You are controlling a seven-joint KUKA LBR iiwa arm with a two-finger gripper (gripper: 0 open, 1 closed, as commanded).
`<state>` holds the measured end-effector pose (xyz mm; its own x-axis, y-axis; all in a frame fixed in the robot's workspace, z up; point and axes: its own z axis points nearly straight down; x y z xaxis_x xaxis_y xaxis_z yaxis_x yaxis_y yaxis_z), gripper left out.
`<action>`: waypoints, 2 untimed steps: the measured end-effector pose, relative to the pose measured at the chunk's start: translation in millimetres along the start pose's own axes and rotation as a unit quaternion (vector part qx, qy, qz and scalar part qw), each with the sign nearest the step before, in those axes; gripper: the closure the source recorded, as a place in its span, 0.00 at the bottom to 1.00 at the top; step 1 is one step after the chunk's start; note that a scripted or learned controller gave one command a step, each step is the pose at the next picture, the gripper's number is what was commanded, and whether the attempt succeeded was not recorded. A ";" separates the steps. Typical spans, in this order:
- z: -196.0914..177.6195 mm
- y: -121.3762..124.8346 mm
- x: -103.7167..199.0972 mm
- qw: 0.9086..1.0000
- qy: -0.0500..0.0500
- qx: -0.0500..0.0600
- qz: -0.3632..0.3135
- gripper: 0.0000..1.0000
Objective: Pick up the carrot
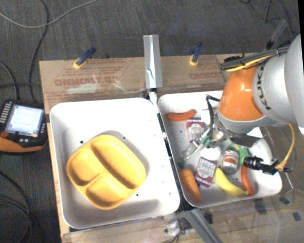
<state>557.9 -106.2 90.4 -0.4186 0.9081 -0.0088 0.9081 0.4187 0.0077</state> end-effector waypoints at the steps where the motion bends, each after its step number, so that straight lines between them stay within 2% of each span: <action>1: 1.5 67.9 -52.2 1.000 0.000 -0.002 0.001 0.00; 2: -0.6 -37.0 16.4 1.000 0.001 -0.001 -0.003 0.00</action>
<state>517.4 -106.8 90.5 -0.4248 0.9052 -0.0076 0.9052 0.4249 0.0090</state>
